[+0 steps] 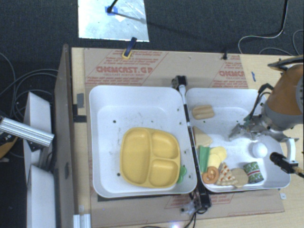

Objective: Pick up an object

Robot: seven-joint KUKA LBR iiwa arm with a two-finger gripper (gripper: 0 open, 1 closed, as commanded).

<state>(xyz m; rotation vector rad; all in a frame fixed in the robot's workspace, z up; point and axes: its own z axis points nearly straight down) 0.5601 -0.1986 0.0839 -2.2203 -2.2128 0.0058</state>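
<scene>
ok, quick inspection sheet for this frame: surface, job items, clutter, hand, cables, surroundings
Surface: left bin and right bin, side by side on a cardboard sheet.
Job's things: right bin holds a bread roll, white ball, green can, pretzel, pizza slice, other toy food.
Clutter: yellow divided plate in left bin.
Hand: hand low over right bin, holding nothing visible; finger state unclear.
Cables: white cable on floor, top right; dark cables left.
Surroundings: dark carpet, shiny sheet beyond the bench.

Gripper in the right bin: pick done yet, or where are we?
Done: the arm has reached over the right bin. In hand: nothing visibly; the gripper sits low near the white ball, apart from it. Left: grasp and lift. Bread roll, can and pizza slice lie untouched.
</scene>
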